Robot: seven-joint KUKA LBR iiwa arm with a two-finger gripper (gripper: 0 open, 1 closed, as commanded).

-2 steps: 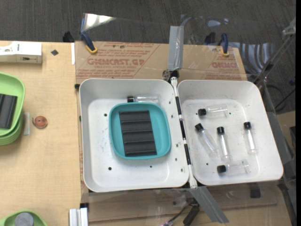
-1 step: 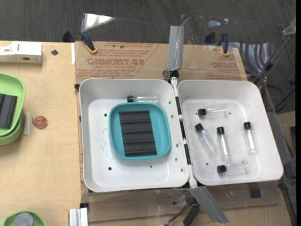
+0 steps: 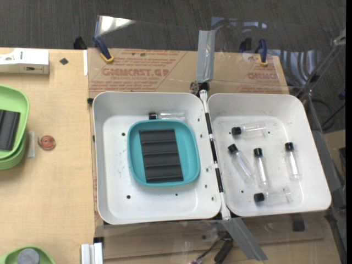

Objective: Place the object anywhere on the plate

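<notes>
bins sit side by side on the bench, touching along a centre seam. left bin (image 3: 110,164) holds a teal plate (image 3: 136,164) with rounded corners, set near the middle and a little toward the far wall. on the plate lies a black ribbed insert (image 3: 160,155), four ridges running across it, covering most of the plate's floor. just beyond the plate's far edge, against the bin's back slope, lies one clear vial with a black cap (image 3: 165,115), on its side, apart from the plate or barely touching its rim; i cannot tell which.

right bin (image 3: 308,147) holds five more clear vials with black caps, all lying flat on the white floor. one (image 3: 248,130) lies near the far wall, cap to the left. one (image 3: 240,159) lies slanted at the left. one (image 3: 260,166) lies in the middle, just beside the slanted one. one (image 3: 292,159) lies toward the right wall, well apart from the others. one (image 3: 272,196) lies near the front wall, cap to the left; its glass body is faint against the white and hard to trace.

cardboard sheet (image 3: 143,70) lies behind the bins. green dishes (image 3: 12,126) stand stacked at the left edge of the wooden bench (image 3: 49,202), with something dark in the top one.
</notes>
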